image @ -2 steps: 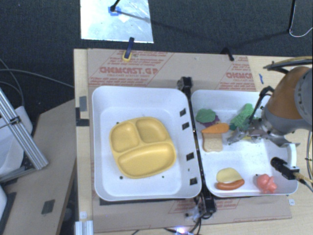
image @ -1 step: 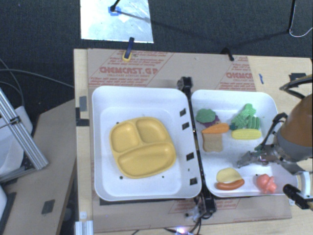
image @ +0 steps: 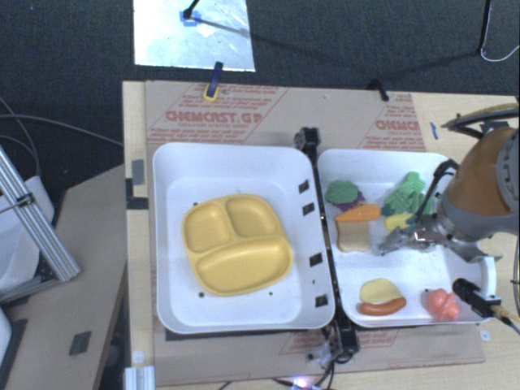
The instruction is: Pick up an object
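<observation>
The claw (image: 390, 244) hangs spread apart, gripping nothing, beside the toast (image: 353, 234); it should drop straight, then squeeze slowly.

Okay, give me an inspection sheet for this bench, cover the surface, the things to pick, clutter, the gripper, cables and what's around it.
Surface: brown cardboard-covered bench bearing two shallow white bins, left bin and right bin.
Job's things: in the right bin, purple-and-green toy vegetable, orange toy carrot, tan toy bread slice, green leafy toy, yellow-and-red toy hot dog, pink toy.
Clutter: yellow three-compartment plastic tray in the left bin; blue-and-yellow clip at the bench's far edge.
Gripper: metal gripper low in the right bin beside the bread slice; nothing seen between its fingers.
Cables: thin cable on the floor.
Surroundings: dark carpet, shiny sheet, aluminium frame.
</observation>
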You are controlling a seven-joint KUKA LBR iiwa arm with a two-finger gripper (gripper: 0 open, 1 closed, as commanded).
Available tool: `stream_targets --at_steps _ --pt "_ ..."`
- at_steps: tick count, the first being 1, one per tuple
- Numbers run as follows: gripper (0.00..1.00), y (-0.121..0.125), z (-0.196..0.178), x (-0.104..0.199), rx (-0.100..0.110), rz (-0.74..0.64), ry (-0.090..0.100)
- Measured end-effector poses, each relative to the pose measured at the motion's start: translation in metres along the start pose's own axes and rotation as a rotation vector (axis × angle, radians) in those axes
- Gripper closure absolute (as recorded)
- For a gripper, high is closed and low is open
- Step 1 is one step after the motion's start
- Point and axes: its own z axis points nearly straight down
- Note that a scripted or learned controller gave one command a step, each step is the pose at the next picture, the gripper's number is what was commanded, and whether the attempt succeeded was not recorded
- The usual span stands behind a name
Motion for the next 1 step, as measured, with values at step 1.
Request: stream_targets --at_steps 1 --pt "0.0 -0.0446 0.0004 -0.0393 0.007 0.011 0.001"
